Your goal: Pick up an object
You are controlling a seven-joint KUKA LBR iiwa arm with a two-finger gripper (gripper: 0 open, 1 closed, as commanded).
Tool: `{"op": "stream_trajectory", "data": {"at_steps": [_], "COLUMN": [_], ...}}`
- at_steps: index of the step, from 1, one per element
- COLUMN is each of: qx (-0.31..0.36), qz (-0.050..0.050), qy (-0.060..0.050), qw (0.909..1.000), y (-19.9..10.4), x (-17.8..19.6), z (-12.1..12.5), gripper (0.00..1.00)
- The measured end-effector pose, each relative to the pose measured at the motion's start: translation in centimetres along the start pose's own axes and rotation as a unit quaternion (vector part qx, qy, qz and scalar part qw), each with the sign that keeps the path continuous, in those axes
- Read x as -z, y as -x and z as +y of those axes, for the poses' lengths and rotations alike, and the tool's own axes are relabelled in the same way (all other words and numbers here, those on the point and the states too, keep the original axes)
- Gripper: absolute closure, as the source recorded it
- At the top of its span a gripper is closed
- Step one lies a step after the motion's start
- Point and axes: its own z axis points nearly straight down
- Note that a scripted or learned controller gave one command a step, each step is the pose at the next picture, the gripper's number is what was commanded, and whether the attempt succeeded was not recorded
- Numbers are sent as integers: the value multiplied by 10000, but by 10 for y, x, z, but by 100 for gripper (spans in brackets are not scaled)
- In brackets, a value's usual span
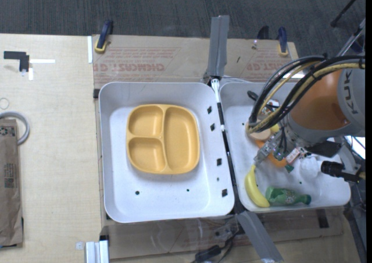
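Observation:
In the right bin (238, 117) lie a yellow banana (254, 188) and a green bottle (288, 197) on its side, both near the front wall. A small orange object (280, 162) shows just under the arm's wrist. My gripper (271, 153) hangs low over the middle of this bin, above and slightly behind the banana, right beside the orange object. The arm's orange band (317, 105) and a bundle of cables (276, 102) hide much of the bin's back half. A tan, rounded thing (261, 132) peeks out beneath the cables.
The left bin (113, 157) holds a yellow divided plate (164, 139). A grey bar (218, 46) stands between the bins at the back. Cardboard (151, 61) lies behind them, held by blue clamps (105, 30). A brown paper bag (10, 180) rests at far left.

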Motion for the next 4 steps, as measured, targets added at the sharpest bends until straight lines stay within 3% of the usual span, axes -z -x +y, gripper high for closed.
{"op": "stream_trajectory", "data": {"at_steps": [1,2,3,4], "qx": [332,861,324,1179], "qz": [-3,14,8,-46], "qy": [-4,-10,-11,47], "qw": [9994,9963,9995,9930], "y": [52,-34,37,31], "x": [63,-1,50,9], "z": [6,-38,-16,-1], "gripper": [0,0,0,0]}}
